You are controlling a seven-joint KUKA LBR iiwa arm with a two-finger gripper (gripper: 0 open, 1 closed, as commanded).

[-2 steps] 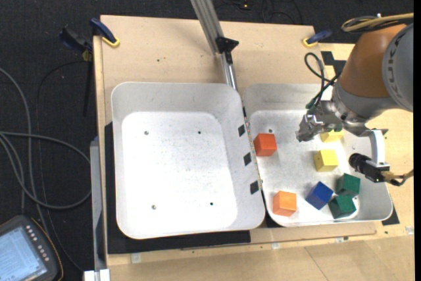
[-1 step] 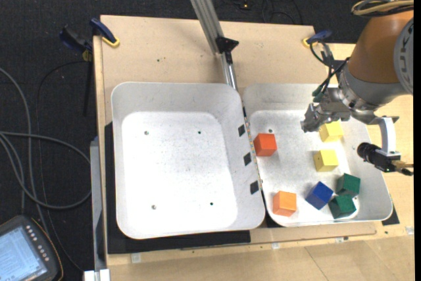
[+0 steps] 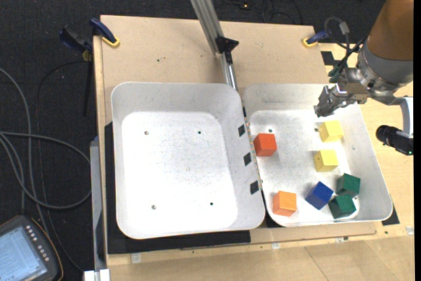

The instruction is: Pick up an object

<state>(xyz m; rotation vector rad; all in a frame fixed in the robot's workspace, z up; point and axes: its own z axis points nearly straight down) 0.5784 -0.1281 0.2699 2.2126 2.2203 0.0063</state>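
Two shallow white bins, speckled and round-cornered, are set side by side on a tan board bench (image 3: 171,52). The left bin (image 3: 131,154) is marked by four small dark dots. In the right bin (image 3: 289,105), seven matte cube-ish blocks are scattered: a red-orange one (image 3: 265,144) near the left wall, an orange one (image 3: 284,203) and a blue one (image 3: 320,195) at the near edge, two yellow ones (image 3: 330,130) (image 3: 325,159) toward the right, two green ones (image 3: 348,183) (image 3: 342,206) in the near right corner. The gripper (image 3: 327,104) is hung just above the far yellow block; whether it's wide or narrow can't be told, too dark and blurry. No writing can be read.
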